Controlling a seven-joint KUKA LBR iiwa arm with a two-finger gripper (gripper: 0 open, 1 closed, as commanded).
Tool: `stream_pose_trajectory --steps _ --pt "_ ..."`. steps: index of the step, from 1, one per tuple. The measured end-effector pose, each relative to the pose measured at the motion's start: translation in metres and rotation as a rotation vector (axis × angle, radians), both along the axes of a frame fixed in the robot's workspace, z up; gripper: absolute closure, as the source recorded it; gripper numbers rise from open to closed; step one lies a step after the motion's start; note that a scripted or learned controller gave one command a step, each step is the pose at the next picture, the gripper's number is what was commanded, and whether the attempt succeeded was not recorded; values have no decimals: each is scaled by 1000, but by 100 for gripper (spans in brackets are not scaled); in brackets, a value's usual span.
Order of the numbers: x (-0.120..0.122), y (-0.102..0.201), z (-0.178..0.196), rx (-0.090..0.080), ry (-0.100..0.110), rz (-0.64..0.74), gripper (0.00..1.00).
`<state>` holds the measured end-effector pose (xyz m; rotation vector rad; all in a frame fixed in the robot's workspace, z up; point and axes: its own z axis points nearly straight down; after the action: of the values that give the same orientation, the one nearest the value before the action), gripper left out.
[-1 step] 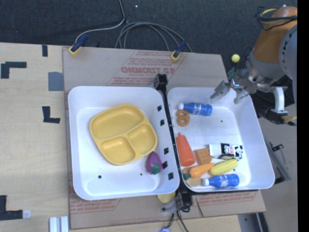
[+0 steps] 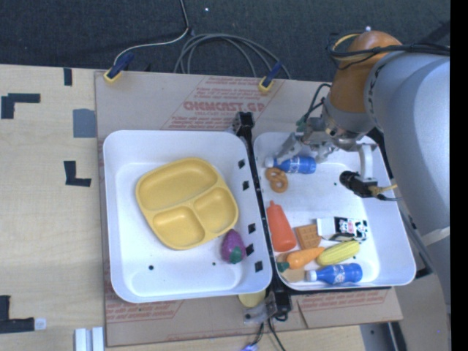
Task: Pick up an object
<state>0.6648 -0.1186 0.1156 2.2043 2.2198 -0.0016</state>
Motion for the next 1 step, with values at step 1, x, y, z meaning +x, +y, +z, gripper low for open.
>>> stream_pose_trajectory --steps 1 --pt "-4 2 -1 -3 -17 -7 0"
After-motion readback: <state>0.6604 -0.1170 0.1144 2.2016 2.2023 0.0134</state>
